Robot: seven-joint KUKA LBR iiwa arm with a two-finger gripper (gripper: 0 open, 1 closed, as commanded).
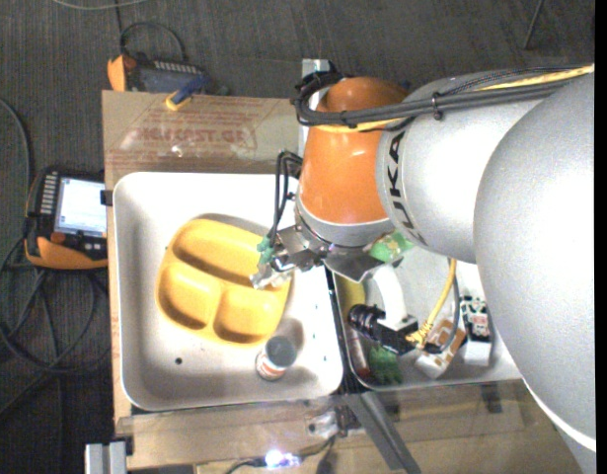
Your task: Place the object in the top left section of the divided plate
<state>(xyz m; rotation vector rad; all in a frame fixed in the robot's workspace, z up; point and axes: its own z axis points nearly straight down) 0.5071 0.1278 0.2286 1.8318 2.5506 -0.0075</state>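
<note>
A yellow divided plate (177, 282) lies in the left white bin (135, 363). It has one long section along its upper side and two smaller ones below. My gripper (270, 268) hangs over the plate's right rim, under the orange wrist band (347, 166). Something small and green (265, 251) shows at the gripper's tip; I cannot tell whether it is a held object or part of the gripper. A small round jar with a grey lid (276, 355) stands in the left bin just below the plate's lower right corner.
The right bin (481, 368) holds several items, among them a dark bottle (374, 324), a green piece (385, 365) and yellow and white clutter (443, 339). The arm's bulk covers most of that bin. A cardboard sheet (185, 131) lies behind the left bin.
</note>
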